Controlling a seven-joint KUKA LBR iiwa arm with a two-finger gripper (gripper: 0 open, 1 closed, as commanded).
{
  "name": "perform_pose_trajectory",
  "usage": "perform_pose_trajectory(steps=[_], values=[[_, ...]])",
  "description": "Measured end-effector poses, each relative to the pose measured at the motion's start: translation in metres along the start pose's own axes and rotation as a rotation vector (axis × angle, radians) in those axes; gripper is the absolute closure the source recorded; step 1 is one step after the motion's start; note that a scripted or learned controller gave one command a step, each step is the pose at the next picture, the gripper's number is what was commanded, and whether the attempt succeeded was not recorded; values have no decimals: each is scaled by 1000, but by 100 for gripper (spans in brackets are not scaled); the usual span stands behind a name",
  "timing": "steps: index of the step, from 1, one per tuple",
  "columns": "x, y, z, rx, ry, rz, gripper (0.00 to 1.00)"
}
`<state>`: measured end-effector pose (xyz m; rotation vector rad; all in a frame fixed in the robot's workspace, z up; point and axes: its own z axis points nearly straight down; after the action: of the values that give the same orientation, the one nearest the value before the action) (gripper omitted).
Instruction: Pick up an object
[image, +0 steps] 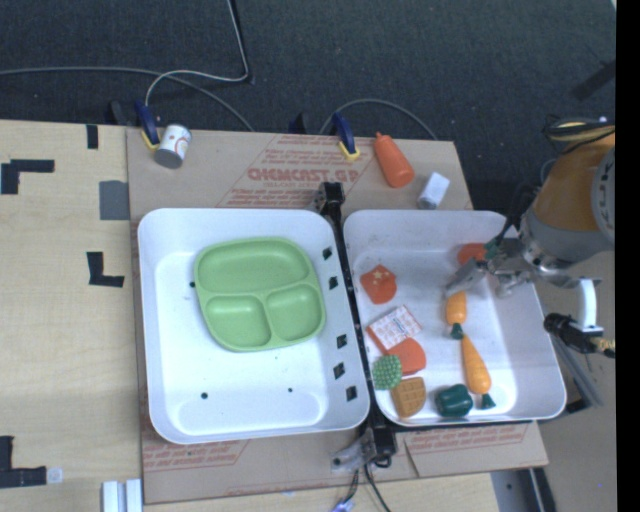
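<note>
The right bin holds several toy foods. Among them are a red-orange piece, a white and red packet, a carrot, a dark green pepper and a small orange piece. My gripper hangs low over the bin's upper right part, just above the small orange piece. A red item sits right beside it, partly hidden. I see nothing clearly held.
The left bin holds a green divided plate. A green round piece and a brown waffle lie at the right bin's front. Behind the bins lie an orange bottle, a white cube and a small can.
</note>
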<state>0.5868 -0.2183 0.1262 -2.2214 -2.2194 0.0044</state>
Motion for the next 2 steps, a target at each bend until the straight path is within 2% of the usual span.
perform_pose_trajectory(steps=[1,2], values=[[26,-23,39,-6,-2,-1,0],[25,-22,29,-9,-3,-2,100]])
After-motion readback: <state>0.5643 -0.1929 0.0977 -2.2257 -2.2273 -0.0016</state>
